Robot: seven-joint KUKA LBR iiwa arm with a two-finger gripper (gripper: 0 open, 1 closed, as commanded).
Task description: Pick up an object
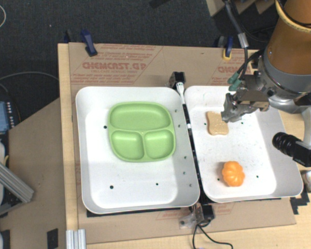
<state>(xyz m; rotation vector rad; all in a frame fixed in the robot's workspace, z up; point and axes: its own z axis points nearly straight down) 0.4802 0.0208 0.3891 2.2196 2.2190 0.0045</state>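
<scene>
Found the gripper [232,114] low over the right bin [272,154], at the upper right edge of a tan bread-shaped piece [216,124], close over it or touching. Could not tell from this slant whether open or closed on anything; saw nothing clearly gripped. Took the tan piece for the likely target, lying flat near the bin's left wall, in its upper half.

Judged several ways to fail from here:
- Closing off-centre, since placed over the piece's corner rather than its middle; could pinch only an edge and let it slip out on the lift
- Sliding the piece instead of gripping it, because flat and thin against the smooth bin floor; might be pushed toward the left wall
- Pressing down too hard on a low, flat thing and jamming against the bin floor
- Coming up with nothing, then, and leaving the task undone

Rated the orange pumpkin-like object [232,173], well apart toward the bin's near side, as rounder and probably easier to close around, though liable to roll if nudged.

Counted:
- Two white bins, side by side, with the left bin [93,183] beside the right
- One green divided plate [141,131] in the left bin, with three compartments
- One tan piece
- One orange object
- One gripper
</scene>
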